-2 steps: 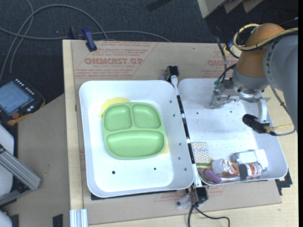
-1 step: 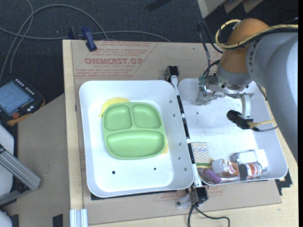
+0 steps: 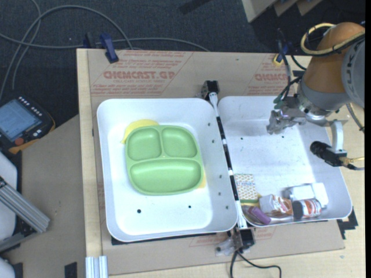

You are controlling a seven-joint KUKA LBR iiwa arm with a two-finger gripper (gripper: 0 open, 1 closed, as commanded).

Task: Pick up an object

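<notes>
My gripper (image 3: 279,122) hangs over the upper part of the right bin (image 3: 261,149), reaching in from the right under the orange band. Nothing shows between its fingertips. A cluster of small objects lies in the right bin's near corner: a patterned packet (image 3: 244,185), a purple piece (image 3: 259,215), a small bottle (image 3: 277,204) and a white box with a dark end (image 3: 306,197). In the left bin (image 3: 116,213) rests a green divided plate (image 3: 164,158) with a yellow object (image 3: 139,126) poking out behind it.
A black clamp (image 3: 210,88) sits at the far end of the divider between the bins. A blue clip (image 3: 108,47) holds the cardboard's far edge. A handheld screen device (image 3: 20,121) lies off the bench to the left.
</notes>
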